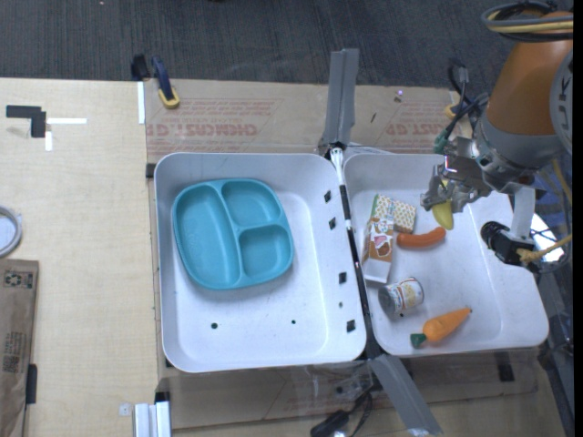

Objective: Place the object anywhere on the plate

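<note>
yellow, small and rounded, the toy sits pinched in the gripper over the right bin.

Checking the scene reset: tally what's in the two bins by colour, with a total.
Blue: 1, the divided plate in the left bin
Orange: 2, the sausage-like piece and the carrot, both in the right bin
Yellow: 1, the small item at the gripper
Printed, mixed colours: 3, two cartons and a can
Total: 7
</note>
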Controlling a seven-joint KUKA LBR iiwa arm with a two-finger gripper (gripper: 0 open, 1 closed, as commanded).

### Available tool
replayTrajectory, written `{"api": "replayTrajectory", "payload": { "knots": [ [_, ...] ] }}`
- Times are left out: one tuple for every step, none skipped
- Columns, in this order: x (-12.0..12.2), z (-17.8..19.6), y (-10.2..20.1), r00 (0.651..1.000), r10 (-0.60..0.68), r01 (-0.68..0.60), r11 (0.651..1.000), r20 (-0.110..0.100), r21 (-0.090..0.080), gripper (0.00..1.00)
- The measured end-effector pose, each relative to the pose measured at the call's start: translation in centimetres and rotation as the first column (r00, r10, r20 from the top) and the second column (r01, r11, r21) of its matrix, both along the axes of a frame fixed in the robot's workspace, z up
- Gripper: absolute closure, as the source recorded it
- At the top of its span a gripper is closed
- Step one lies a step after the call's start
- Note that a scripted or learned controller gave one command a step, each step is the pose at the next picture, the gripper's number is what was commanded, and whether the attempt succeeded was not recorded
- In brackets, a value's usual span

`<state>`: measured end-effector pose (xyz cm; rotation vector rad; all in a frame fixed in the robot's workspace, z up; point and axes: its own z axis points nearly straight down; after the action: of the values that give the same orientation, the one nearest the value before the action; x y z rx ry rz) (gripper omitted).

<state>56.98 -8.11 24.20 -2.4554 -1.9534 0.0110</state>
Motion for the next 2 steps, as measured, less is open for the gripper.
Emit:
{"api": "replayTrajectory", "payload": {
  "knots": [
    [-1.9, -5.5, 10.6, 0.954, 0.299, -0.299, 0.954, -0.002, 0.002, 1.00],
    [0.1, -3.0, 15.4, 0.972, 0.235, -0.235, 0.972, 0.000, 0.000, 1.00]
  ]
}}
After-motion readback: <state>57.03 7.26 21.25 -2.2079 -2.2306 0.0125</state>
